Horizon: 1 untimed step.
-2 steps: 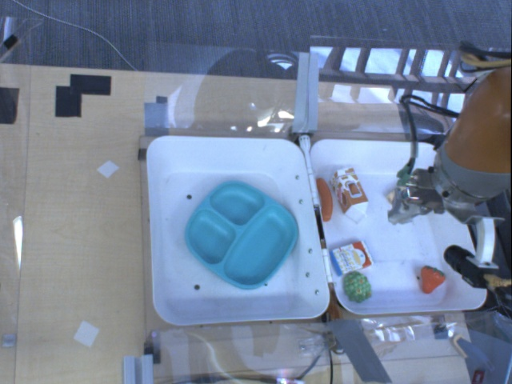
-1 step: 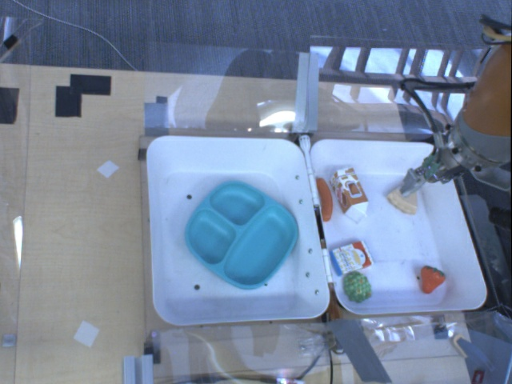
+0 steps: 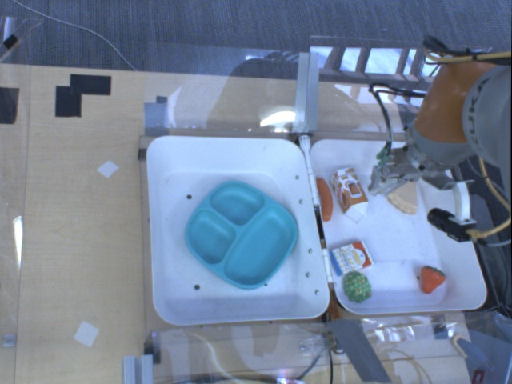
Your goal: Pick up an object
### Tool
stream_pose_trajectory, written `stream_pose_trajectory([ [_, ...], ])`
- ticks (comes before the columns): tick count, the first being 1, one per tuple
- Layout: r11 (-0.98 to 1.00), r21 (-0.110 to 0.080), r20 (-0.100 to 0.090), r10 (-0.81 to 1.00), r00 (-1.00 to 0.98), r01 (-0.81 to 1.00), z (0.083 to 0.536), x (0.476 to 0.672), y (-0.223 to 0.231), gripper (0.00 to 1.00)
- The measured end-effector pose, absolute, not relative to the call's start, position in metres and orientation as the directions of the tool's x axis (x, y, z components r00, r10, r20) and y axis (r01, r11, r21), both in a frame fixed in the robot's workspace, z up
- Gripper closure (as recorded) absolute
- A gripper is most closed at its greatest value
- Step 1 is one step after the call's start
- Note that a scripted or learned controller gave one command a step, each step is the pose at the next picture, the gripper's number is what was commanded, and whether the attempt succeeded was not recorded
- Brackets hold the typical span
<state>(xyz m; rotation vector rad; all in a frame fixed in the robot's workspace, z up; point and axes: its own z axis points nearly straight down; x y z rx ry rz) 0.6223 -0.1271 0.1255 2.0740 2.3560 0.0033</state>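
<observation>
The gripper [image 3: 382, 178] is poised just right of the small carton [image 3: 349, 189], whose long axis is roughly upright; its opening cannot be told.

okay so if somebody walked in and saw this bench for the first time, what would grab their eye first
Probably the blue divided plate, lying alone in the left bin. Next, the grey arm's orange band at upper right, with its gripper over the right bin, near a small carton.

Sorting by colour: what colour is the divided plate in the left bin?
Light blue plate, clearest in the camera view.
</observation>
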Motion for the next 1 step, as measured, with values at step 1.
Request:
stream_pose_trajectory([
  [1, 0.129, 0.010, -0.002, 0.992, -0.129, 0.992, 0.1382, 0.6246, -0.1265, 1.00],
])
